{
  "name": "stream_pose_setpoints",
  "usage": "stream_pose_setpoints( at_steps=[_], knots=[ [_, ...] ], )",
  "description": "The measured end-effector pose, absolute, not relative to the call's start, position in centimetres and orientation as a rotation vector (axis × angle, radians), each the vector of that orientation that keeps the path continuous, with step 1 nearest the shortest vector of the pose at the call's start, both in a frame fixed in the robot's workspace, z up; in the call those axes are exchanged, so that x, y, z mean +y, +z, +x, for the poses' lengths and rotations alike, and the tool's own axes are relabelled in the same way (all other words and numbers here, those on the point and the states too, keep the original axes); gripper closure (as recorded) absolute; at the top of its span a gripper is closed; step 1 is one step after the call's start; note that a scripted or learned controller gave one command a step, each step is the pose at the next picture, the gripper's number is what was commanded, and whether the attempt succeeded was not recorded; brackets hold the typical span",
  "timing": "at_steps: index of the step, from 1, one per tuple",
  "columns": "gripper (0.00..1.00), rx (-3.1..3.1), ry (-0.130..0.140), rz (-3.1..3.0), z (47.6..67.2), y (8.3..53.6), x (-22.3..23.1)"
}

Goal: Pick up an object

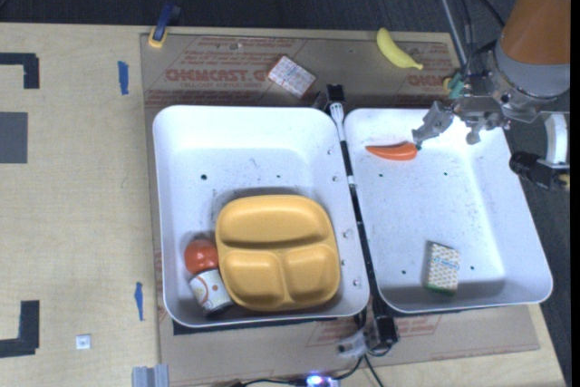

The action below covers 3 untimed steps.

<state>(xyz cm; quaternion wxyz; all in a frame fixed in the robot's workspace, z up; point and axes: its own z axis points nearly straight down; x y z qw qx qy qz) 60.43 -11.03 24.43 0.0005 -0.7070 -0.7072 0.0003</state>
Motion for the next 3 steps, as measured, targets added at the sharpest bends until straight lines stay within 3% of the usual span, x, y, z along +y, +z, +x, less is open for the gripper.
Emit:
stream_pose_setpoints(
  at_steps=[1,2,3],
  knots=[
    [0.00,-2.223,-0.002,-2.224,59.9,8.6,-14.5],
    [0.00,-2.226,-0.004,-2.221,63.2,8.6,-9.8],
    [1.00,-2.227,-0.006,-2.226,63.3,9.6,-9.8]
  ],
)
